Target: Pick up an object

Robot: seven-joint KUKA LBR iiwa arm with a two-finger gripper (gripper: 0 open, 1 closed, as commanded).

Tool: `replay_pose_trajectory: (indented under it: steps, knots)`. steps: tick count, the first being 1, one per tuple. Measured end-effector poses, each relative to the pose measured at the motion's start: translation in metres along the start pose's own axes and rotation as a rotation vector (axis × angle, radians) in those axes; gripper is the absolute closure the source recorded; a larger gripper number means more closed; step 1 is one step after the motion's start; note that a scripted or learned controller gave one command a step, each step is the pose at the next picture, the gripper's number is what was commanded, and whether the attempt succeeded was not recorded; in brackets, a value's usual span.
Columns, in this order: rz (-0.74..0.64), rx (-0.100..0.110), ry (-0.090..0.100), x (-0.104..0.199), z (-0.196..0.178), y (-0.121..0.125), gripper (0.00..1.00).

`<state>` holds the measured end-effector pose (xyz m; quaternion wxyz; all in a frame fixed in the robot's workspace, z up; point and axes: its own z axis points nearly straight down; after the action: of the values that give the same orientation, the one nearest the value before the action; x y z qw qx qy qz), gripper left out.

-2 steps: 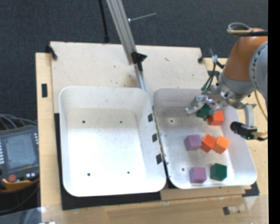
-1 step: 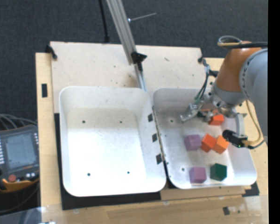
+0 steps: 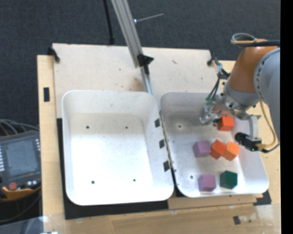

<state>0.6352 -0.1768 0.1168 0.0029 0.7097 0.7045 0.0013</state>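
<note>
Several blocks lie in the right bin [image 3: 185, 106]. An orange block [image 3: 225, 123] sits at the bin's far right, right against the underside of my gripper [image 3: 210, 115], which hangs low over the bin's back half. I cannot tell whether that block is held or only lies beside the gripper. In front of it lie a purple block [image 3: 201, 148], a darker orange block [image 3: 217, 149] and a lighter orange block [image 3: 231, 151], close together. Near the front rim sit another purple block [image 3: 206, 182] and a green block [image 3: 228, 179].
The left bin [image 3: 112, 99] stands beside the right one, their rims meeting at the middle. A slanted aluminium pole [image 3: 129, 28] rises from the back of the bench. A teach pendant [image 3: 17, 162] lies off the bench at the left.
</note>
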Motion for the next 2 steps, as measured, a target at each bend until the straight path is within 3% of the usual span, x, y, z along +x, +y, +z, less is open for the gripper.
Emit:
replay_pose_trajectory:
  steps: [2]
  knots:
    - [-0.004,-0.001,0.000,-0.006,-0.111,0.001,1.00]
